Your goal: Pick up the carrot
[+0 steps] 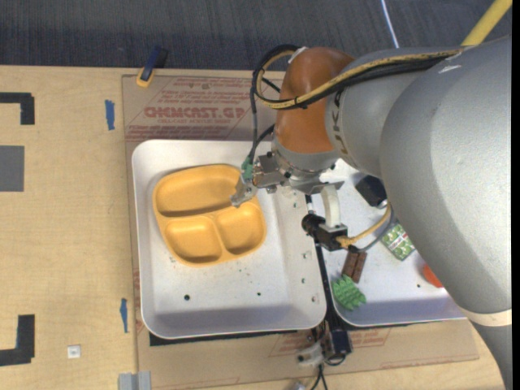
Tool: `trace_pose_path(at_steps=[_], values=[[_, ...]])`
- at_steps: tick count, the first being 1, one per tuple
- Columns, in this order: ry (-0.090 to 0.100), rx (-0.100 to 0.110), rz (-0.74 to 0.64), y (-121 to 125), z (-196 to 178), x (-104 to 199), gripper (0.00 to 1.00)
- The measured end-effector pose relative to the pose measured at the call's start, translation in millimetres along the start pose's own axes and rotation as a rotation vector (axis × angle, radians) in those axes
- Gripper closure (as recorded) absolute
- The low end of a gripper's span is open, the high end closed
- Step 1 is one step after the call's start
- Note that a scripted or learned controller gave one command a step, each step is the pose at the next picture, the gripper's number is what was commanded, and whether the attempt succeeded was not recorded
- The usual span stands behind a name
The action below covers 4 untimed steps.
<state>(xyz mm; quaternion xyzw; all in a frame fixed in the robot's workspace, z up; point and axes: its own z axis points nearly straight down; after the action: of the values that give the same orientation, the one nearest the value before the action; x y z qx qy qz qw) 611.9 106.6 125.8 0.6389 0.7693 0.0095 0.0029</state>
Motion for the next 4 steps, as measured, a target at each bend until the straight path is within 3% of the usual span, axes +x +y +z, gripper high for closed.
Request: trace_pose_path(at_steps=[1, 2, 3, 4], values=[[-0.001, -0.002, 0.001, 0.9, -10.3, -0.3, 1.00], [-0.001, -0.002, 0.001, 0.8, -10.2, -0.3, 0.00], [-0.003, 0.013, -0.466, -4.6, 37.3, -0.2, 0.00], [-0.002, 0.016, -0.463, -4.8, 28.1, -0.6, 1.00]])
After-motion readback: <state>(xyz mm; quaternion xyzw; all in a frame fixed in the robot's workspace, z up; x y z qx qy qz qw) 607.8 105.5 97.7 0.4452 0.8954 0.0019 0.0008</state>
